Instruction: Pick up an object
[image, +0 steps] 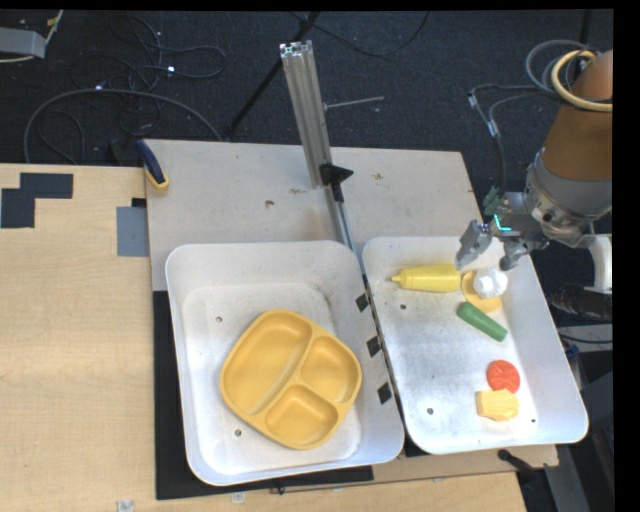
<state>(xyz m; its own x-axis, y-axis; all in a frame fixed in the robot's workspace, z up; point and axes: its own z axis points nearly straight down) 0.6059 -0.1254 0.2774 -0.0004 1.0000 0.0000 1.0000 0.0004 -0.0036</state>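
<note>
Over right bin, 1 o'clock corner: gripper (493, 250) hangs above the bin's far rim, fingers spread apart, nothing between them.
Arm pose: grey arm (575, 165) comes in from 3 o'clock, orange band at top right, wrist angled down toward 8 o'clock.
Text/brands: no readable writing on any item.
Right bin (545, 425): white, shallow, holds five small items.
Yellow bottle (430, 279): lying on its side at bin's 12 o'clock, nozzle toward 9 o'clock, just below-left of the gripper.
White round piece (488, 285): touching bottle's 3 o'clock end, directly under the fingers.
Green piece (482, 320): elongated, tilted, just at 6 o'clock of white piece.
Red piece (503, 375): round, near 4 o'clock of bin.
Yellow block (497, 404): touching red piece at its 6 o'clock.
Left bin (190, 300): white, beside right bin.
Yellow tray (290, 377): three compartments, sits centre of left bin, rotated.
Metal post (308, 115): upright at 12 o'clock behind bins.
</note>
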